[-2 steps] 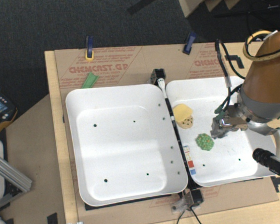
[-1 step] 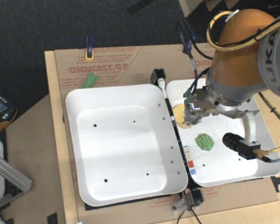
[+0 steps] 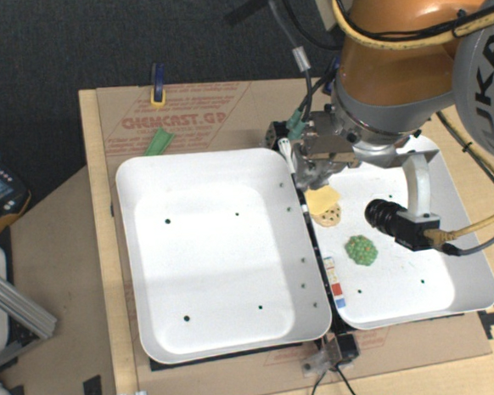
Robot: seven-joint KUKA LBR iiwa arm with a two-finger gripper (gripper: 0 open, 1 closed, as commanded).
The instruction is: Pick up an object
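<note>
Spreading under everything is my counter, a tan board with a sheet of brown cardboard on it, printed in red and pinned at the far edge by a blue and yellow clamp. Dark carpet lies beyond it. My grey arm, orange-banded, comes in from the right and hangs over the far left corner of the right bin. The left bin sits touching it along the middle seam, white and shallow, with four small dark dots on its floor. My pincer points down at the seam, just above a pale yellow piece that looks like cheese; how far my pincer is open I cannot tell. A black camera-like part on a white bracket sticks out beside it. Near the yellow piece, a small green bumpy lump rests on the right bin's floor. A green strip lies on the cardboard.
</note>
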